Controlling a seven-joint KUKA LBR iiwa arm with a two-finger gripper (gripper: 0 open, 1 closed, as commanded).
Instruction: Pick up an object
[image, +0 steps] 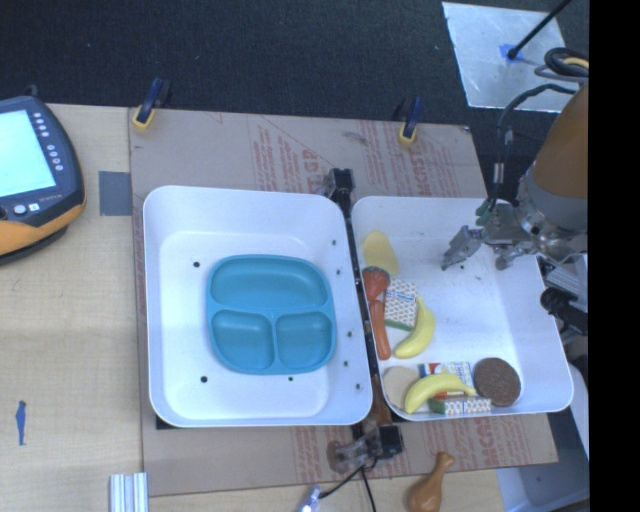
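Note:
The right white bin holds several toy foods. A yellow lemon-like piece, an orange carrot, a small printed carton and a banana lie along its left side. At its near edge lie a smaller banana, a tan disc, a brown cookie and a flat red-and-white pack. My gripper hangs over the bin's far right part, above bare floor. Its fingers are spread with nothing between them, and it is apart from all the foods.
The left white bin holds a blue divided plate. A teach pendant lies at the far left of the bench. A toy drumstick rests outside the bins at the front. Clamps sit between the bins.

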